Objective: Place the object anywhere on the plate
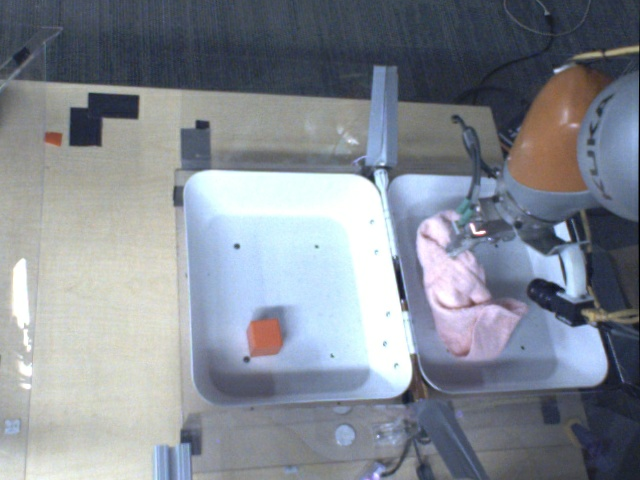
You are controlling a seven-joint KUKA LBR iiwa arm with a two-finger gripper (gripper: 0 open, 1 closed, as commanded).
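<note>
claw (468, 230) over crumpled pink cloth (458, 290) — small orange cube (265, 337) apart

1. Two bins sit side by side on the surface (100, 298).
2. A block (265, 337) lies in the left bin (290, 203), near its front.
3. A cloth (455, 293) lies in the right bin (575, 363).
4. The tool (468, 230) is over the cloth's rear edge.

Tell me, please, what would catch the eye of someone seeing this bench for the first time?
Most likely the pink cloth, crumpled in the right-hand bin, with the gripper right at its upper edge and the arm's orange band bright above it. Next would be the small orange block, alone near the lower left of the left-hand bin.
</note>
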